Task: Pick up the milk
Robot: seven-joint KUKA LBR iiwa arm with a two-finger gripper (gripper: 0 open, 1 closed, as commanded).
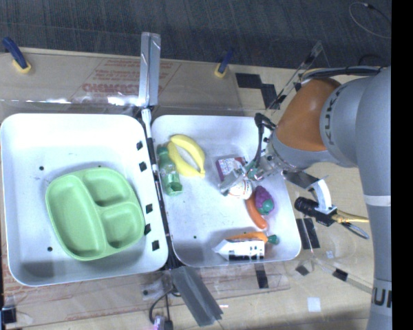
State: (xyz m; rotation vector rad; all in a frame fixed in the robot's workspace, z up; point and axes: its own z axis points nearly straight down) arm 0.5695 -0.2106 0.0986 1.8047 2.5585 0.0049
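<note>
The milk (241, 251) is a small white carton lying on its side at the front edge of the right bin (199, 218), just under an orange carrot-like toy with a green end (251, 237). My gripper (249, 176) hangs low over the middle right of that bin, well behind the milk. It is down among a maroon packet (228, 165), a white rounded item (239, 188) and a purple eggplant (263, 199). The wrist hides the gripper's tip. Nothing is seen held.
A yellow banana (186, 154) and a green bottle (168, 172) lie at the right bin's left side. An orange carrot (257, 215) lies below the eggplant. The left bin (20, 157) holds a green divided tray (95, 213). A metal divider (150, 67) stands between the bins.
</note>
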